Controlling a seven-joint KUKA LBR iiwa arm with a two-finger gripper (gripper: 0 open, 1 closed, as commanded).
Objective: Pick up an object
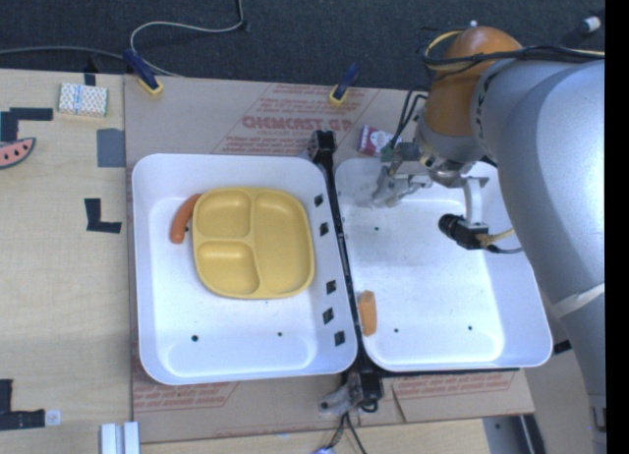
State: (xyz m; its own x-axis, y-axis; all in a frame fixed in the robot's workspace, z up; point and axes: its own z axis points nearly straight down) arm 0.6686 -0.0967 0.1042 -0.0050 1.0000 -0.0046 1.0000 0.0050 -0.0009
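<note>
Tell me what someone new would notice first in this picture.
The yellow divided plate in the left bin stands out, with an orange sausage-like piece at its left edge. The big grey arm fills the right side, its gripper over the right bin's far-left corner; another small orange piece lies there.

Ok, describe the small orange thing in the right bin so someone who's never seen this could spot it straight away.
Find the right white bin, the one the arm reaches over. Follow its left wall toward the near corner: the small orange piece lies there, lengthwise along the wall. The other orange piece sits in the left bin beside the yellow plate.
</note>
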